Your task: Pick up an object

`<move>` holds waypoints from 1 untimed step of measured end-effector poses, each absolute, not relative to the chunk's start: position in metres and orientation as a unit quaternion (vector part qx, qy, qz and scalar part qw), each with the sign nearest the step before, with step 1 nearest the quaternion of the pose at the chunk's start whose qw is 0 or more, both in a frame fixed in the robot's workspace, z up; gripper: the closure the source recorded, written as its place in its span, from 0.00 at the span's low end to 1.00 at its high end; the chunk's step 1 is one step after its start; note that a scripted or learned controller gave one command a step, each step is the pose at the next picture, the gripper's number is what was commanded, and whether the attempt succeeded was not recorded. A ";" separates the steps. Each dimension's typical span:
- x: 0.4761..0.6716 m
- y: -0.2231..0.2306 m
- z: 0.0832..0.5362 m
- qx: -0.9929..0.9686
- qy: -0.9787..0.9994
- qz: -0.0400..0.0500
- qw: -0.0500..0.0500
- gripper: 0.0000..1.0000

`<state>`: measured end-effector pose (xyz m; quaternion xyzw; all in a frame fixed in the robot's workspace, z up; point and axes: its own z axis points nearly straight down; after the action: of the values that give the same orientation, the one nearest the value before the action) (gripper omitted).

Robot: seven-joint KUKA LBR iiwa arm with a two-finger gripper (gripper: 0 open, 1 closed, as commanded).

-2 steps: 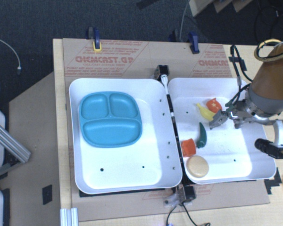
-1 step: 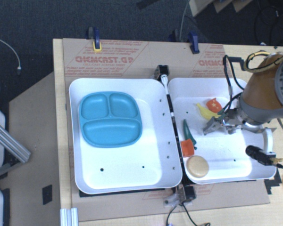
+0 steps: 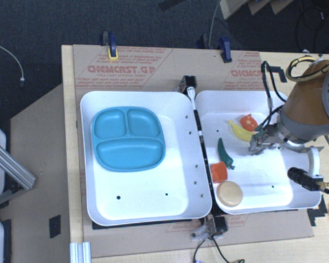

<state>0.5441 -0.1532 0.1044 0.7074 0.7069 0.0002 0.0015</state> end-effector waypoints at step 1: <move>0.539 -0.161 0.163 0.708 0.707 0.001 0.003 1.00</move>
<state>0.5394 -0.1608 0.1630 0.7076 0.7067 0.0009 0.0029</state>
